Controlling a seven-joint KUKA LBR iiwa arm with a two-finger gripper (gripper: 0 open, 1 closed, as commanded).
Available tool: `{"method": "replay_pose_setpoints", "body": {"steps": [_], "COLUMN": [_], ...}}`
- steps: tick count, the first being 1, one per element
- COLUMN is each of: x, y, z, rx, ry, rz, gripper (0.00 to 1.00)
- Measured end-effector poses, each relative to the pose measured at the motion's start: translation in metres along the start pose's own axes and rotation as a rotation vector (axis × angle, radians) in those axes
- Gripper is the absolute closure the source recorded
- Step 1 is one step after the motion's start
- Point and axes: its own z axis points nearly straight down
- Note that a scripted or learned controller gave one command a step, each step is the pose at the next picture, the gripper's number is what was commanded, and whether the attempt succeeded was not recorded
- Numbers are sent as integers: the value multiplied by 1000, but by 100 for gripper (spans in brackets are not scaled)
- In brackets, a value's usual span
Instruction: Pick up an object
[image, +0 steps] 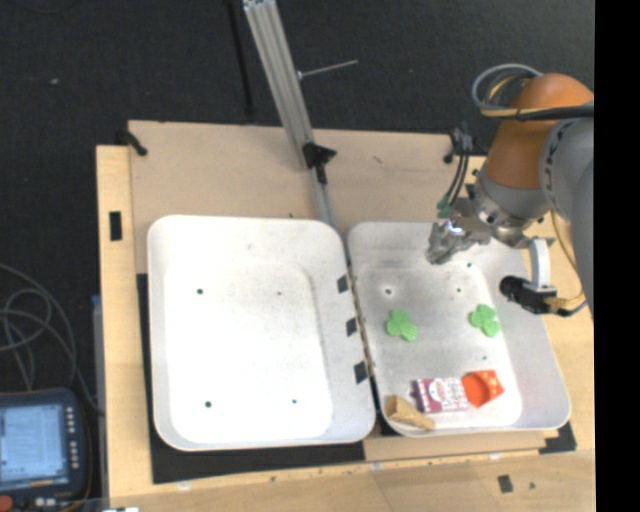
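Near rt bin's (530, 400) front edge, carton (441, 395) lies long axis left-right; claw (443, 247) state unclear.

I see a tan wood bench (230, 165) carrying two shallow white bins side by side: left bin (245, 330), right bin (440, 300), edges touching.

matt white plastic bins (250, 330) on a pale wood bench (230, 170), beside a glossy orange band (530, 130).

The gripper (441, 246) hovers over the right bin (540, 395), well apart from two green pieces (402, 326).
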Motion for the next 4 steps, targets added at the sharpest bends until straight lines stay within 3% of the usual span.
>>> {"method": "replay_pose_setpoints", "body": {"steps": [2, 4], "x": [1, 86], "y": [3, -39], "z": [-100, -102], "rx": [-2, 6], "ry": [-1, 1], "rz": [-2, -2], "gripper": [100, 100]}}
